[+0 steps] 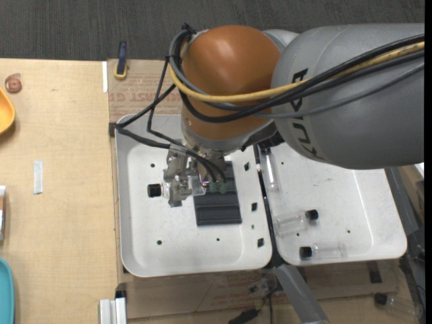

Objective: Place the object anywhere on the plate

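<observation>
A pale wooden table (61,181) carries two shallow white bins side by side, with dark grey carpet (101,19) along the far edge. The arm's pincer (181,193) hangs over the left bin (182,255), just beside a flat black ridged plate (219,208) lying on the bin floor, and whether it is clenched or released cannot be told. In the right bin (358,235) lie two clear tubes with black caps (297,221), well apart from the plate.
</observation>
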